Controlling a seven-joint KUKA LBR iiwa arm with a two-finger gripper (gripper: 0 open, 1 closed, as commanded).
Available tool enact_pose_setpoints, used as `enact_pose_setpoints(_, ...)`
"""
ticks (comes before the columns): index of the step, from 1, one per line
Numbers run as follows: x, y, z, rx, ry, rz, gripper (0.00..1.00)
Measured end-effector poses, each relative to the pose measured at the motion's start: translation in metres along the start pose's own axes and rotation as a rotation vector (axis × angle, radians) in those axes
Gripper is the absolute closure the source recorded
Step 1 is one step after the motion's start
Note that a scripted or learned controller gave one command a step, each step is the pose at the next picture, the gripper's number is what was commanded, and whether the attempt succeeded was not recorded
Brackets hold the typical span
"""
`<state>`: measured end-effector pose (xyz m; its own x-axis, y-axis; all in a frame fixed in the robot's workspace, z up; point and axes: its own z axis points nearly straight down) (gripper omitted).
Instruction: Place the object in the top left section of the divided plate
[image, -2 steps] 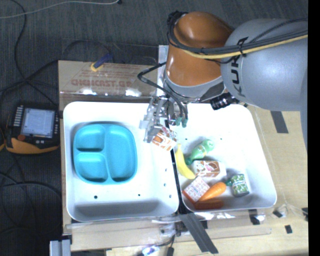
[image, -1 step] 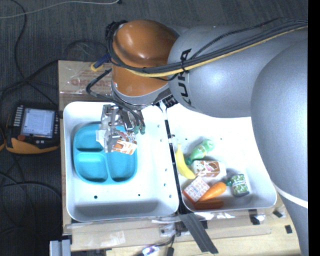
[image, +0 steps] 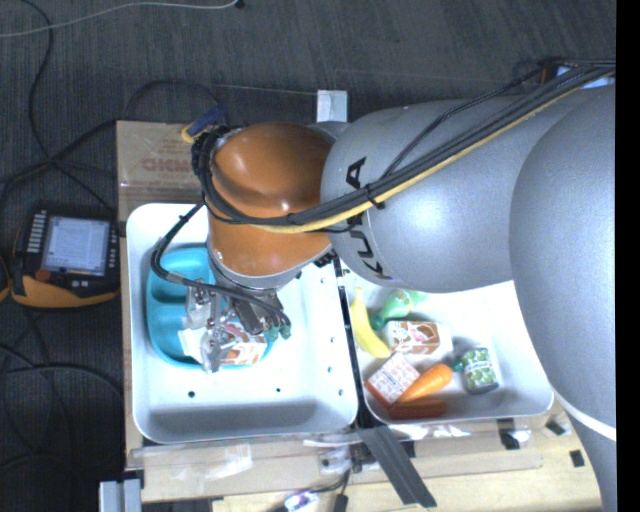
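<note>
A blue divided plate (image: 168, 300) lies in the left part of the left white bin (image: 300, 400), partly hidden by the arm's orange wrist band. My gripper (image: 238, 338) hangs over the plate's lower right edge. A small white and orange carton (image: 240, 349) sits between its fingers (image: 208, 352), so the gripper is shut on it. The plate's upper sections are mostly covered by the wrist.
The right bin (image: 520, 395) holds a banana (image: 364, 330), a green item (image: 400, 300), a small carton (image: 415, 337), a red and white packet (image: 392, 377), a carrot (image: 432, 380) and a green-labelled can (image: 480, 368). A handheld pendant (image: 65, 250) lies left of the bench.
</note>
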<state>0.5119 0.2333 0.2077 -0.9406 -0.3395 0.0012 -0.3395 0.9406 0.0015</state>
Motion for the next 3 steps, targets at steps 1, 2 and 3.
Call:
enact_pose_setpoints(1, -0.018, -0.007, -0.004, 0.001, -0.002, -0.164, 1.00)
enact_pose_setpoints(2, -0.057, -0.023, -0.023, 0.001, -0.004, -0.349, 1.00)
enact_pose_setpoints(3, -0.121, -0.054, -0.037, 0.000, -0.005, -0.476, 1.00)
